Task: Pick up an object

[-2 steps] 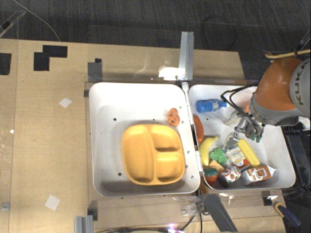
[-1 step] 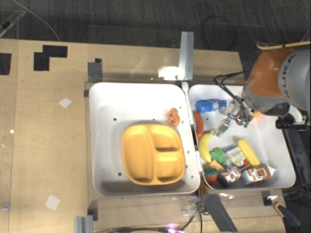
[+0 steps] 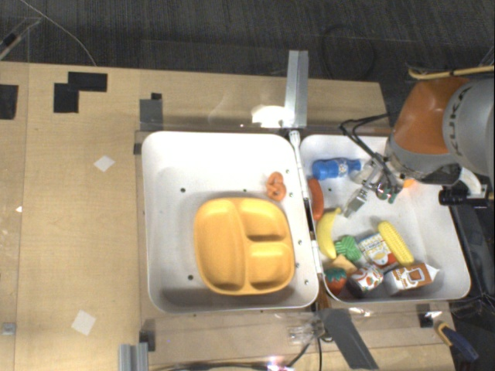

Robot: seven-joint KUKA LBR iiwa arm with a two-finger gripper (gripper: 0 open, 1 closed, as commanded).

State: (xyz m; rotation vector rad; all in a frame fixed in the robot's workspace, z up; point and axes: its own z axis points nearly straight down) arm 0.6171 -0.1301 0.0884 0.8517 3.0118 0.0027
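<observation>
1. Gripper (image 3: 370, 190) hangs over the right bin (image 3: 456, 246), in its upper half, on the end of the grey arm (image 3: 456, 130) with the orange band. Its two fingers point down and toward the left bin (image 3: 155, 207); they look spread a little with nothing between them, so I judge it open and holding nothing.
2. Taking the gripper as the landmark: the blue bottle (image 3: 334, 168) lies just beside it, up and to its left, with its long axis running roughly across the bin. No contact with it is visible.
3. Below the gripper's left-hand fingertip lies the banana (image 3: 327, 233), long axis running up and down the bin, near but apart. The red sausage (image 3: 315, 197) lies to the gripper's left, against the wall between the bins, also lengthwise up and down.
4. Farther below the gripper sits the corn cob (image 3: 394, 241), slanted, with a green toy (image 3: 347, 247), a small carton (image 3: 408, 276) and other packed pieces crowded along the bin's lower edge.
5. Well to the gripper's left, in the other bin, rest a yellow divided plate (image 3: 243, 244) and a small orange piece (image 3: 275, 185).
6. My judgement: no object is picked yet. The bottle and the banana are the nearest candidates. For the banana the fingers would need to close across its short width.
</observation>
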